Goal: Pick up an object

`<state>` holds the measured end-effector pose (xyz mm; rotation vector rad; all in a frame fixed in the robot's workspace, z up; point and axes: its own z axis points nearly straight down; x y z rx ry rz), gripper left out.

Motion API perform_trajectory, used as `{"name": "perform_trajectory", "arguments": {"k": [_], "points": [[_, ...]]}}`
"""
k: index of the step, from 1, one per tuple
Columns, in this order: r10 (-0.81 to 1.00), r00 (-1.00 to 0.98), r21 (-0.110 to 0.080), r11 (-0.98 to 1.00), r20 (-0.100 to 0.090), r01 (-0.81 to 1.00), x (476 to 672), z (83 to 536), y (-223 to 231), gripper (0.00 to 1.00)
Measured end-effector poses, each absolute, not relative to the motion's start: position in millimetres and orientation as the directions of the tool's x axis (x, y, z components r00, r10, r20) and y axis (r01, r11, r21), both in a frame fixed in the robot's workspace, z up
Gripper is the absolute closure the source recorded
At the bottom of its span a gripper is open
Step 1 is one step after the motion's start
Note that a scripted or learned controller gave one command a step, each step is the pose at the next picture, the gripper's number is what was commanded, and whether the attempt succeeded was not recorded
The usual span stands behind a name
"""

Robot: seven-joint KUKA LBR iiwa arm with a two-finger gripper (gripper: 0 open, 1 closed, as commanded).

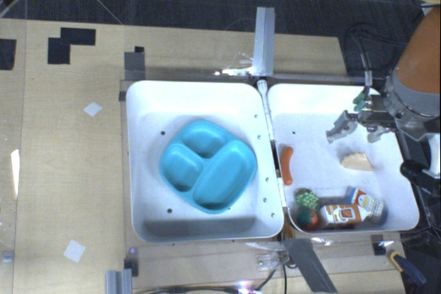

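in the right bin (386, 96), the carton (348, 212) and strawberry (307, 208) lay nearest, the pale wedge (357, 161) beyond. above the wedge hovered the gripper (359, 132), fingers spread, holding nothing: the approach step, i judge, calling for a descent onto it.

Arm (422, 72) cut off at right edge.

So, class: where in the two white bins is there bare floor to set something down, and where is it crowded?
Right bin: bare floor at the back left, between the divider and the pincer. Its front is crowded: carton, green toy, orange piece, pale chunk. Left bin: only thin margins around the blue tray.
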<state>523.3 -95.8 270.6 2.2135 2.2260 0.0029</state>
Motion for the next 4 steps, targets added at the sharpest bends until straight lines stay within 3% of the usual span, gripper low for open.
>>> {"name": "perform_trajectory", "arguments": {"k": [1,2,3,4], "points": [[0.998,-0.067,0.002,0.067,-0.001,0.998,526.3,156.4,-183.1,0.0],[0.953,-0.302,0.005,0.302,-0.003,0.953,555.3,110.3,-205.4,0.0],[0.969,-0.248,0.008,0.248,-0.004,0.969,565.3,87.9,-205.7,0.0],[0.968,-0.25,0.017,0.25,-0.009,0.968,568.6,101.7,-205.9,1.0]]}}
